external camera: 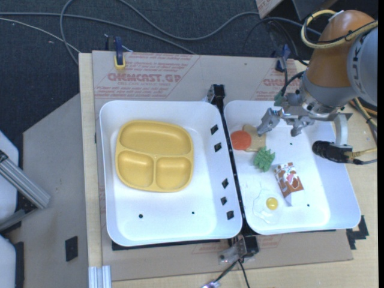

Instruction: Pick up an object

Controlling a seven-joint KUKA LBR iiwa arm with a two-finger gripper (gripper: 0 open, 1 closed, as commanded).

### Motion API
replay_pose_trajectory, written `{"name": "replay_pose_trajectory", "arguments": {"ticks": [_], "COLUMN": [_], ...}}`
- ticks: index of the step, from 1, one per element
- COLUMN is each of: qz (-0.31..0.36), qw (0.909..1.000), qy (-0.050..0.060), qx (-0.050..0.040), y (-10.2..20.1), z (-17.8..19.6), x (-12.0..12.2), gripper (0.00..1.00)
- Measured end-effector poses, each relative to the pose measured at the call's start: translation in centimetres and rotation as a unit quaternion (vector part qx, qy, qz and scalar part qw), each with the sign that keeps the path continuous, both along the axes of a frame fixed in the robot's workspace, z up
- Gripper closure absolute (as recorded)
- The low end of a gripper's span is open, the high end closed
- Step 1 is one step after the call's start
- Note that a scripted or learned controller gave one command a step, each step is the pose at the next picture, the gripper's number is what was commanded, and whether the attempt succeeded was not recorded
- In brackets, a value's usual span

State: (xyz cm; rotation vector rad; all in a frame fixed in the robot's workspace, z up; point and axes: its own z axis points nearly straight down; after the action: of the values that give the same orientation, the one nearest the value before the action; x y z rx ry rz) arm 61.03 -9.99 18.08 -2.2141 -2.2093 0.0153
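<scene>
My gripper hangs over the back of the right bin, its two fingers spread apart with nothing between them. Just left of the left finger lies a red-orange round piece on a tan slice. A green leafy piece sits below that. A brown and white packet lies nearer the front, and a fried egg toy rests by the front wall.
The left bin holds a yellow three-compartment plate. A black divider with clips runs between the bins. The arm's grey and orange body stands over the back right corner.
</scene>
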Motion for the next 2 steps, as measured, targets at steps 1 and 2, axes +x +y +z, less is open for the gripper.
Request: {"name": "replay_pose_trajectory", "arguments": {"ticks": [1, 2], "qz": [0.001, 0.001], "qw": [1.0000, 1.0000], "qy": [-0.008, -0.005], "qx": [-0.0007, -0.0005], "y": [0.0, 0.3], "z": [0.9, -3.3], "x": [0.3, 0.4], "gripper": [0.00, 0.00]}}
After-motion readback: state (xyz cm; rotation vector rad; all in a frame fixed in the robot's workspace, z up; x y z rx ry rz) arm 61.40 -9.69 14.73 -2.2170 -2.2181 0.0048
